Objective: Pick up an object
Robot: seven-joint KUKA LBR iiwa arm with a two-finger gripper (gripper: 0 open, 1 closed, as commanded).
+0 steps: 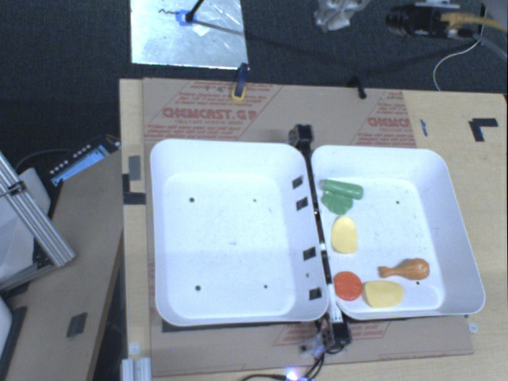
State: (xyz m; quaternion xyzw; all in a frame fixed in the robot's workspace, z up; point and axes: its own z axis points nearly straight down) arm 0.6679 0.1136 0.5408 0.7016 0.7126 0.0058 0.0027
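Note:
The right bin (pixel 451 213) holds several small objects along its left and front parts. A green piece (pixel 341 194) lies at the back left, with a pale yellow oval (pixel 344 234) just in front of it. A red disc (pixel 347 285) sits by the front left corner, a yellow piece (pixel 383 294) beside it, and a brown drumstick shape (pixel 406 270) to the right. My gripper (pixel 337 13) hangs high beyond the bench's far edge, well away from both bins, with nothing seen in it.
The left bin (pixel 171 236) sits beside the right one, joined by black clips (pixel 305 205). A silver sheet (pixel 186 18) lies at the back left, a yellow clip (pixel 238 92) on the cardboard, and an aluminium frame (pixel 32 221) at the left.

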